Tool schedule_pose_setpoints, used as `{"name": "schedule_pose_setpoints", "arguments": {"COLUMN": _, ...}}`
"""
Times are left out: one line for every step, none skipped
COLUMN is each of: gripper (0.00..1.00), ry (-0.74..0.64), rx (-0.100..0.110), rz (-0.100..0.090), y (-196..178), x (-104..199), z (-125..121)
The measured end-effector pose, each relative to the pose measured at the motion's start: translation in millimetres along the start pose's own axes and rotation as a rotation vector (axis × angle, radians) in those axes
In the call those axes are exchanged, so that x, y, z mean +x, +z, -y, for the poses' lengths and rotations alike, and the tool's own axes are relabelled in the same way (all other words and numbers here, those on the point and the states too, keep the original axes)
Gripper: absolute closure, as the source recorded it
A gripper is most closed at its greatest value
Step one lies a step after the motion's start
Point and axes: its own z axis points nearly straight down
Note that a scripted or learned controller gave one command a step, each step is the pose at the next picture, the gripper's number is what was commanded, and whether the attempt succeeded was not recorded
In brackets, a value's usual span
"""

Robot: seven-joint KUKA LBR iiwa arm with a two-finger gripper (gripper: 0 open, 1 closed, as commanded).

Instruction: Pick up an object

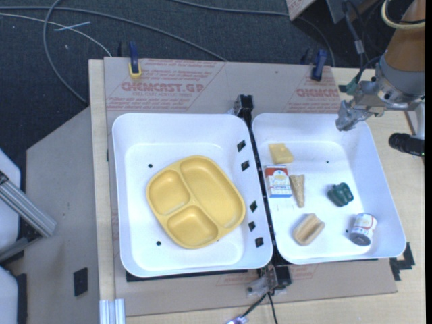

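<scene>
Left bin (128,181) holds yellow tray (195,200); gripper (346,119) at right bin's (385,201) rim, grip unreadable.

Bright, even light from above; the two white bins (128,181) are close to washed out, with mild glare on their floors. Shadows are short and soft, as under the yellow tray (196,201). Focus is slightly soft throughout, and the arm (405,52) looks blurred at the right edge.

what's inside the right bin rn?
Right bin holds six things: yellow block, red-and-white carton, tan cone, green toy, bread-like piece, small can. The pincer covers part of the far rim; anything beneath it is hidden.
</scene>
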Motion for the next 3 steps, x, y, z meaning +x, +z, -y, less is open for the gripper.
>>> {"name": "schedule_pose_setpoints", "arguments": {"gripper": 1.00, "ry": 0.000, "rx": 0.002, "rz": -0.001, "y": -3, "x": 0, "z": -1}}
{"name": "schedule_pose_setpoints", "arguments": {"gripper": 1.00, "ry": -0.002, "rx": 0.005, "rz": -0.003, "y": -17, "x": 49, "z": 1}}
{"name": "schedule_pose_setpoints", "arguments": {"gripper": 1.00, "ry": -0.002, "rx": 0.007, "rz": -0.003, "y": -9, "x": 97, "z": 3}}
